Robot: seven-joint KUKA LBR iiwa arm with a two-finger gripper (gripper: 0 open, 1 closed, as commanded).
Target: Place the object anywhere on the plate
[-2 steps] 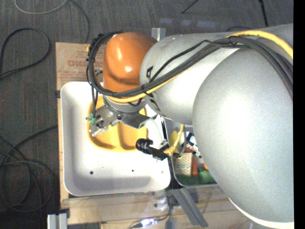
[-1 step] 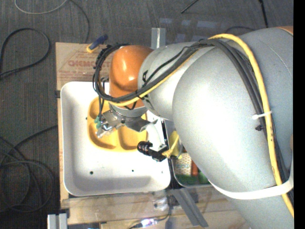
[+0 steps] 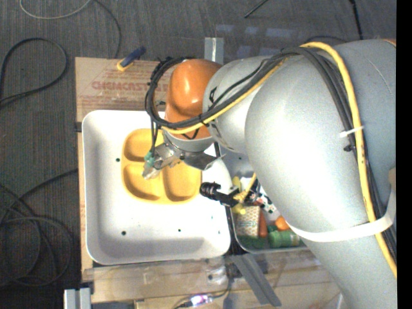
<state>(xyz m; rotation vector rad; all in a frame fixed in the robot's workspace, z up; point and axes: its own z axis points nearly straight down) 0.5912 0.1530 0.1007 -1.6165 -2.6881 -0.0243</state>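
Small greenish object (image 3: 150,161) hangs at the gripper (image 3: 153,166) tips over the yellow plate (image 3: 168,187).

Your fingers look pinched on it; released above the divider ridge, it could roll off into the white bin (image 3: 109,224).

Two white bins sit side by side on a brown board (image 3: 103,85). The left bin (image 3: 103,230) is big and white. The right bin (image 3: 239,242) holds a green thing (image 3: 282,239), an orange thing (image 3: 281,224) and a packet (image 3: 247,221). Black cables (image 3: 26,50) lie on the grey floor. A blue and yellow tool (image 3: 131,57) rests on the board's top edge.
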